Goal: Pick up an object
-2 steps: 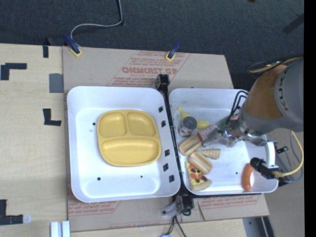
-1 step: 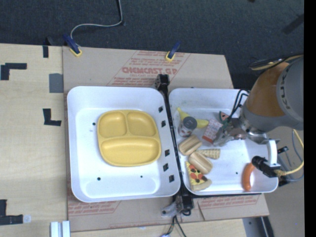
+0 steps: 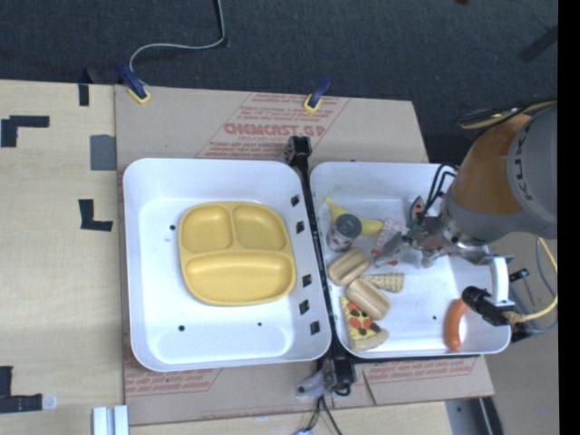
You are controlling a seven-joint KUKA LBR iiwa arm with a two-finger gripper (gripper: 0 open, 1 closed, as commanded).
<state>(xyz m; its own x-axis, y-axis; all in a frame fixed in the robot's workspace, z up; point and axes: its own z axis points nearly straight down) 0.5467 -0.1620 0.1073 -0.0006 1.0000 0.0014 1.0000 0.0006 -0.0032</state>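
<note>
The hand (image 3: 391, 243) sat low in the right bin (image 3: 426, 333), just beside the hot-dog bun (image 3: 348, 265). Its opening could not be judged; no object appeared lifted, so the pick remained outstanding.

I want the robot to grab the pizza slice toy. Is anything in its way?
Probably yes. The hot dog bun lies between the end effector and the pizza slice, touching the slice's upper edge. A waffle piece sits nearby too.
</note>
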